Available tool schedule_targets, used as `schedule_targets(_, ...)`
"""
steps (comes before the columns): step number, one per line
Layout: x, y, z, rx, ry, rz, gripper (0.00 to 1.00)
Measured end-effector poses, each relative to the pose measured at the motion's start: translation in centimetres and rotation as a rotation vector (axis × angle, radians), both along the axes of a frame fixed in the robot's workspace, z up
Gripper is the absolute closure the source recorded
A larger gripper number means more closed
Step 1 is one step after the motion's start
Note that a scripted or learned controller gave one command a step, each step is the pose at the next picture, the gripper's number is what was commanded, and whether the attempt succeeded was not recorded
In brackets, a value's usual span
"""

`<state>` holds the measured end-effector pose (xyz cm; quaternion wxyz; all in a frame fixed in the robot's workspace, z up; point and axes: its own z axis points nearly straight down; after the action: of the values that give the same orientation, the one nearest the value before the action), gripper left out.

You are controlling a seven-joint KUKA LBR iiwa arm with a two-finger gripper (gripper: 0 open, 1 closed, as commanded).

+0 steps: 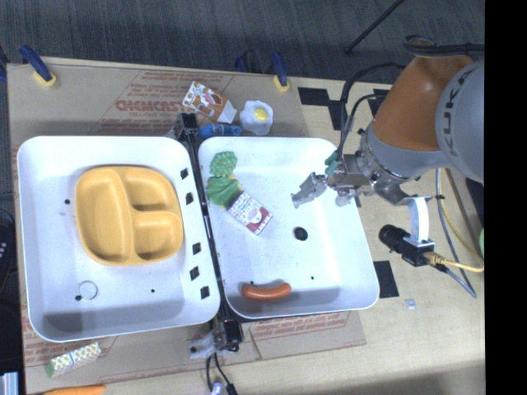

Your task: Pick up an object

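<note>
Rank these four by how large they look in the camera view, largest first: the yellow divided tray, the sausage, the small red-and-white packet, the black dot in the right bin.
1. Yellow divided tray
2. Sausage and red-and-white packet: look about alike, so unranked
3. Black dot

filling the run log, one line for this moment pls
arm: over right bin | claw: holding nothing | nearest: small packet | task: not done
</note>
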<state>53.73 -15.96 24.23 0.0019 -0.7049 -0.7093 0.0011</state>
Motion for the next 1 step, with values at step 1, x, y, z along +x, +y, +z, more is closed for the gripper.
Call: schedule_targets(1, 2.61, 3.39, -11.67, 0.0, 0.002, -0.004, 0.0)
